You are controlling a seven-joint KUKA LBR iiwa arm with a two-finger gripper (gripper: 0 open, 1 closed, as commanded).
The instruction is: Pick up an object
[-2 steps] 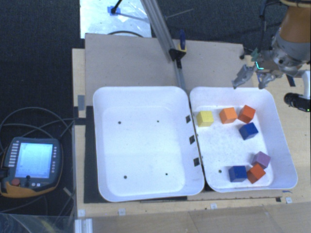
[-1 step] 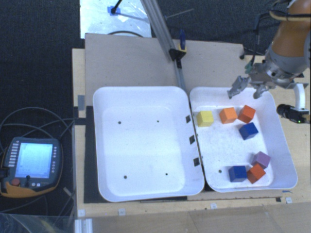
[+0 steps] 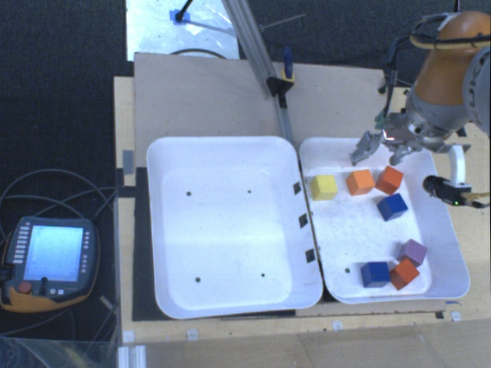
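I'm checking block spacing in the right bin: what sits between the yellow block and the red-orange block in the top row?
In the camera view, an orange block sits between the yellow block and the red-orange block, all in the right bin.

Bins (image 3: pixel 230 148): white plastic, smooth, faint sheen, fine speckling seen in right one. Blocks (image 3: pixel 323 187): matt, plain-coloured, smooth-faced. Bench (image 3: pixel 199 90): board, dull tan, matt. Pole (image 3: pixel 253 41) at bench's far edge: brushed metal. Arm (image 3: pixel 449 60): orange band glossy, grey shell satin. Pendant (image 3: pixel 50 263): screen glossy.

blocks (image 3: pixel 383 205) in right bin (image 3: pixel 441 228), pendant (image 3: pixel 47 263) left
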